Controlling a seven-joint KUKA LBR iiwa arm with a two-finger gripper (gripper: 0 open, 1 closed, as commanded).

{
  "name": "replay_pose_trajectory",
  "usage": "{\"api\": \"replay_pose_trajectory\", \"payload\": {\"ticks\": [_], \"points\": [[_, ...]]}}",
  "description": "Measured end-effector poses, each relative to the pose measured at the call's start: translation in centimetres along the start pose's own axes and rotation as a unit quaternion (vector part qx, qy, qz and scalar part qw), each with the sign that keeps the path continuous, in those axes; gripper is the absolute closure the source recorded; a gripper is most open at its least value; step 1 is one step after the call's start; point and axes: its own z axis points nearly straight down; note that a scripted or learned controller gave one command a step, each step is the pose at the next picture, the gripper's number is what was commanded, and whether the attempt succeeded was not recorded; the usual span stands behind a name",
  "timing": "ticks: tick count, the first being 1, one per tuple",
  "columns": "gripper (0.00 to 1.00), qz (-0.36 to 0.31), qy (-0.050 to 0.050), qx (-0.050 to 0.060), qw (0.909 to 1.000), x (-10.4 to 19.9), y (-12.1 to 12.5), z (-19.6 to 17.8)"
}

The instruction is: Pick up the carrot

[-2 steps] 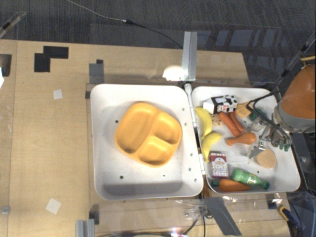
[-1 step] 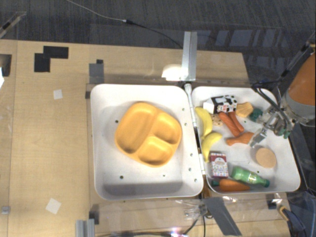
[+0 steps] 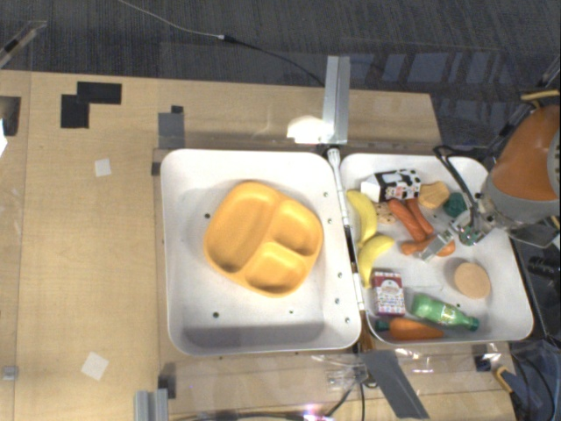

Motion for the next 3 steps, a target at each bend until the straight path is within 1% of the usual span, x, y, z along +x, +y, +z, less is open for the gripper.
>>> {"api": "replay_pose_trajectory", "payload": {"ticks": [1, 2, 3], "points": [[0.00, 0.195, 0.001, 0.001, 0.9808, -0.7, -0.6, 0.1], [0.00, 0.375, 0.002, 0.003, 0.9270, -0.1, 1.2, -1.1], [0.00, 0.474, 0.001, 0.002, 0.8808, 0.1, 3.2, 0.2]]}}
